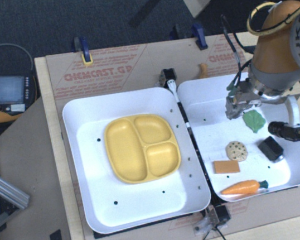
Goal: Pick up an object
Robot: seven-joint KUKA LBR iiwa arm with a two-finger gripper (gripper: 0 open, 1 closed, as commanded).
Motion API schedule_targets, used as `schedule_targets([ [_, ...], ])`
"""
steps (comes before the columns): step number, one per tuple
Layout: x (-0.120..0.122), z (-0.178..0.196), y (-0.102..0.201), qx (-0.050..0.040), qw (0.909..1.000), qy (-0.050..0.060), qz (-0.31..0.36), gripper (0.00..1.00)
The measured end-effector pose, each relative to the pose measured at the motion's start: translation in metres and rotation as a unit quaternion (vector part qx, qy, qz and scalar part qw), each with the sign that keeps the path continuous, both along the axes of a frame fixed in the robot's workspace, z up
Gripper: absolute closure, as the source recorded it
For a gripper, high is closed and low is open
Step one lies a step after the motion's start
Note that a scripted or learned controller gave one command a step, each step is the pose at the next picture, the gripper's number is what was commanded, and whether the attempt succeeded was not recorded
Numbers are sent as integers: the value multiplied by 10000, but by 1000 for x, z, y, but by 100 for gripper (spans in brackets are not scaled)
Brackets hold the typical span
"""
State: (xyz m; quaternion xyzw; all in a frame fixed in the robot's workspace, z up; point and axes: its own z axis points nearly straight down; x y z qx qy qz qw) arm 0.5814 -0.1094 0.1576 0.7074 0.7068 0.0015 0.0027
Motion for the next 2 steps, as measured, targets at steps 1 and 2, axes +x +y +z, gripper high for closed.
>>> schedule_targets([
  [1, 1, 47, 0, 1, 10000, 2, 8, 100],
  [2, -17, 57, 48, 18, 10000, 40, 23, 100],
])
